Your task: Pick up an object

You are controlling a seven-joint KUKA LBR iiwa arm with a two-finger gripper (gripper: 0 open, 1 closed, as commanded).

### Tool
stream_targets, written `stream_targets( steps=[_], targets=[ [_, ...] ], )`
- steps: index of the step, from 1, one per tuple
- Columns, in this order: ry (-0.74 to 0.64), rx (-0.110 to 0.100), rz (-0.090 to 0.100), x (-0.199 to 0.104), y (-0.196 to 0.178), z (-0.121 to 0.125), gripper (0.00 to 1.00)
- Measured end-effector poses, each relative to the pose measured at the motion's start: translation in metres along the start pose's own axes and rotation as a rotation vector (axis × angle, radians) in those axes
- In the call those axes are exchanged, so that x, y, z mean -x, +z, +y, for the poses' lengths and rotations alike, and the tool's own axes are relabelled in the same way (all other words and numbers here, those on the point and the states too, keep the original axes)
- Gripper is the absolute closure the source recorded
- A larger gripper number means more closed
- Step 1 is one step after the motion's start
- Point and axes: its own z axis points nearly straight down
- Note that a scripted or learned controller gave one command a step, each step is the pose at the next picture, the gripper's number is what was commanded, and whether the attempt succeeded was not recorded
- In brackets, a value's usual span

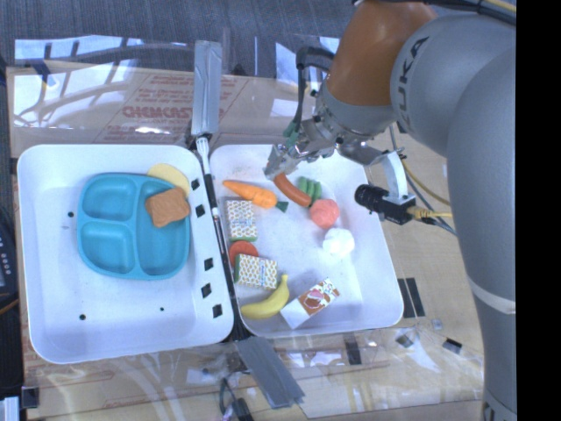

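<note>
My gripper (282,158) hangs over the far end of the right bin (379,261), low above the toys. Just below and right of it lies a red-orange sausage-shaped piece (293,189), with a green piece (308,188) beside it. An orange carrot (250,193) lies to the gripper's lower left. Nothing shows between the gripper and these pieces that would tell of a hold.
The right bin also holds a pink ball (324,212), a white ball (337,242), two patterned boxes (241,219) (256,271), a banana (267,301) and a small carton (313,300). In the left bin sits a blue divided tray (133,224) with a bread slice (167,207).
</note>
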Motion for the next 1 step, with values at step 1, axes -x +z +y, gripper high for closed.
stream_targets(
  steps=[1],
  targets=[
    [0.082,-0.005,0.000,0.0836,0.0324,0.0059,1.00]
  ],
)
